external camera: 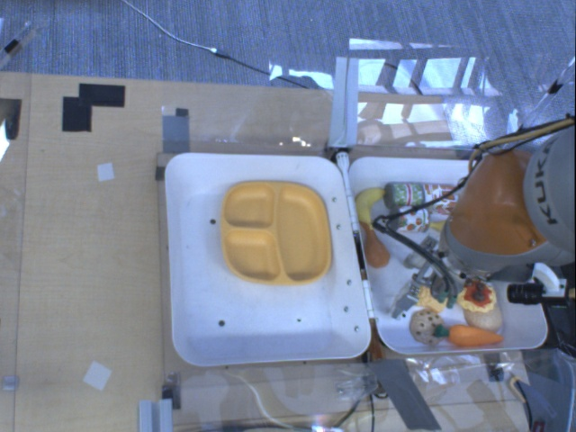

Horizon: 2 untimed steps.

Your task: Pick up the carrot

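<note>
Camera view from above the table: the grey arm reaches in from the right over the right bin, its orange band bulking over that bin's far half and black cables looping off its wrist. Its tool hangs low over the middle of the right bin, pointing down and toward the divider between the two bins. Metal parts of the tool stand just above the toys, but whether its jaws are parted or closed cannot be made out from this angle, and nothing can be seen between them.

The carrot lies flat along the near wall of the right bin, orange body pointing right, green top toward a small speckled round toy just beside it. The tool is near the carrot yet apart from it. A cupcake toy with red topping sits just behind the carrot. Farther back in the right bin are a yellow banana-like piece, a brownish sausage-like piece and a can on its side, its label too small to read.

White letters "KU" show on the arm's grey casing at the frame's edge. Beside the right bin, the left bin holds a yellow divided plate.
</note>
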Each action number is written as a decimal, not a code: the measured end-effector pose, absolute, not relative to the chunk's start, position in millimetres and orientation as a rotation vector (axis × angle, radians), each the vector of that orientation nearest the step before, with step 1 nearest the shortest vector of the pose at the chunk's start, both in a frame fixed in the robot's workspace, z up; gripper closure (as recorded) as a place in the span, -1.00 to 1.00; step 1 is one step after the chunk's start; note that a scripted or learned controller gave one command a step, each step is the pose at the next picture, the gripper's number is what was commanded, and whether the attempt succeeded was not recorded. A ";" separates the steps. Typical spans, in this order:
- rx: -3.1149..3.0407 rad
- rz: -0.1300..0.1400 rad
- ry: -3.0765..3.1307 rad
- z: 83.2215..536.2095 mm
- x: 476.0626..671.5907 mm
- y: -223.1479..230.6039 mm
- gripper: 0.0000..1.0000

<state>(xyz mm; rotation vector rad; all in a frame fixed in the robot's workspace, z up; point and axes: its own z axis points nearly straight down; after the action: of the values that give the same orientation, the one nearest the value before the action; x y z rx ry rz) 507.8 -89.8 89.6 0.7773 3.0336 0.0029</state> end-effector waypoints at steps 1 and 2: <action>0.793 0.005 3.018 90.4 493.5 -88.8 -1.00; 0.767 0.006 3.031 89.9 491.9 -118.1 -1.00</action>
<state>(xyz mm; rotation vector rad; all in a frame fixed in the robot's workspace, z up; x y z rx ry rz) 491.9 -118.1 89.9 0.7670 3.0306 0.0062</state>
